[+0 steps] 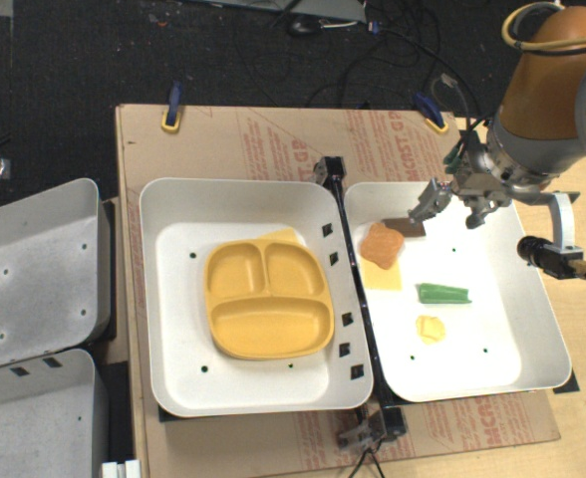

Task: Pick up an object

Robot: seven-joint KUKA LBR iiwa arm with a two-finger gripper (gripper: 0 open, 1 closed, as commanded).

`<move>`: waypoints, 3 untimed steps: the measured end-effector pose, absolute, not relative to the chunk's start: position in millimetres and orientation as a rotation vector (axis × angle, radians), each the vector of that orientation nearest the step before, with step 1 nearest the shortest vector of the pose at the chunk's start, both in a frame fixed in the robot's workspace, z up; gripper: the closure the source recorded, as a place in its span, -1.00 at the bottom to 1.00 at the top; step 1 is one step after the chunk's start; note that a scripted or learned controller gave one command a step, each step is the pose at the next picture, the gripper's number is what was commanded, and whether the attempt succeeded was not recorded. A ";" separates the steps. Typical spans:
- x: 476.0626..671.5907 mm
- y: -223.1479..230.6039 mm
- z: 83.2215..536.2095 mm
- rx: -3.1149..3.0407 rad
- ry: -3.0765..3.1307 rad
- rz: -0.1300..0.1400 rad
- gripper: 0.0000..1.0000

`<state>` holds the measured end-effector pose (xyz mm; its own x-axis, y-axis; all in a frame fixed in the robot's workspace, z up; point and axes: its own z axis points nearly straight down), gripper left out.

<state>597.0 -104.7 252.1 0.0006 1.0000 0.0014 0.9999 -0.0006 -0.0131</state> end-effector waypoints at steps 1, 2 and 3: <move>599.3 -104.4 259.3 -2.220 -2.223 0.001 -1.00; 598.9 -95.3 200.0 -2.218 -2.219 0.005 -1.00; 602.9 -92.5 137.0 -2.219 -2.219 0.005 -1.00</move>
